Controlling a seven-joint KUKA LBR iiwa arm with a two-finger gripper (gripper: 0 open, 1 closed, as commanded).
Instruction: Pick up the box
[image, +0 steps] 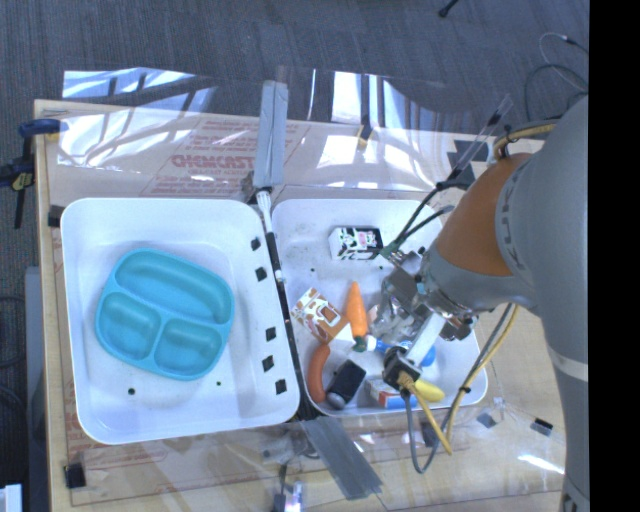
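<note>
Two small boxes lie in the right bin. A black-and-white box rests near the bin's far wall. A brown-and-white carton box lies by the left wall, next to an orange carrot. My gripper hangs low over the bin's middle, just right of the carrot and below the black-and-white box. It sits among cluttered items, and nothing can be seen held in it. The grey arm with its orange band reaches in from the right.
A curved orange piece, a black block, a blue-and-white item and a yellow item crowd the right bin's near side. The left bin holds a blue divided plate. Cables trail by the arm.
</note>
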